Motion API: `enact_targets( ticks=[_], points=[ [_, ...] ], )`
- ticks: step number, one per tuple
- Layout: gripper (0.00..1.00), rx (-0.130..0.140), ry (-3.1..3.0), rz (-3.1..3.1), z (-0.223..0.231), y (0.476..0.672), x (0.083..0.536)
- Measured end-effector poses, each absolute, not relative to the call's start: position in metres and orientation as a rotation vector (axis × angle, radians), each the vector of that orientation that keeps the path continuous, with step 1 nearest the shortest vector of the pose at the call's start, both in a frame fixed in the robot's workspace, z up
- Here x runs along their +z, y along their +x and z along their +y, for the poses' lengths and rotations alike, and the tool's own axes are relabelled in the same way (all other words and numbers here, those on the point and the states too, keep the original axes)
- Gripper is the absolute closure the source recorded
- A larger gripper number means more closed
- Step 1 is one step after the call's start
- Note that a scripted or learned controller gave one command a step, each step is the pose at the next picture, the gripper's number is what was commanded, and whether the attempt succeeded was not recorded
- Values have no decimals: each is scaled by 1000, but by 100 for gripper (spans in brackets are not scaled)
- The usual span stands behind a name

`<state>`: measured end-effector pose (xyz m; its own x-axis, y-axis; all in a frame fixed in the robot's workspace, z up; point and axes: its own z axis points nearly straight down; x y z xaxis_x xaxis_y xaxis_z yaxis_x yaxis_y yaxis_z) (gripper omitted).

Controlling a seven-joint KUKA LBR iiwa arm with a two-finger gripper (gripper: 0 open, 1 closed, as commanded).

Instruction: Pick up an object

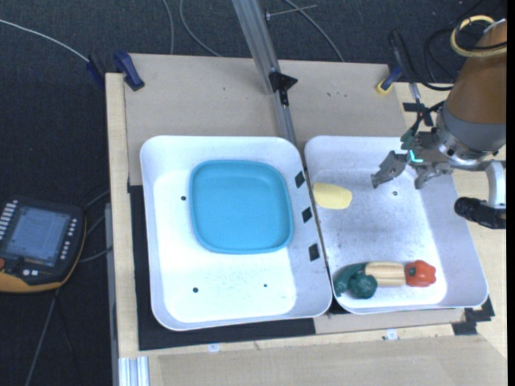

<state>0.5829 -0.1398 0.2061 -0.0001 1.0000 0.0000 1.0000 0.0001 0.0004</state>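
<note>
My gripper point(405, 173) hangs over the back of the right bin point(451, 232), its two dark fingers spread apart with nothing between them. A pale yellow object point(332, 195) lies at the bin's left side, well to the left of the gripper. Along the bin's front edge sit a dark green object point(356, 283), a tan wooden piece point(385, 273) and a red object point(420, 273), close together in a row, all well below the gripper.
The left bin point(165, 256) holds a blue square plate point(241, 205). A metal pole point(259, 39) slants up from between the bins. Clamps sit at the bench's back corners, and a handheld pendant point(36, 241) lies off the bench at left.
</note>
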Motion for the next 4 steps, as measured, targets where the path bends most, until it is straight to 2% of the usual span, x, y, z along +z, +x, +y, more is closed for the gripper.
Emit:
enact_targets(
  ticks=[1, 3, 4],
  points=[
    [0, 0, 2221, 2221, -140, 583, 206],
    [0, -5, 2224, 2225, -129, 590, 95],
    [0, 0, 2221, 2222, -128, 591, 96]
  ],
)
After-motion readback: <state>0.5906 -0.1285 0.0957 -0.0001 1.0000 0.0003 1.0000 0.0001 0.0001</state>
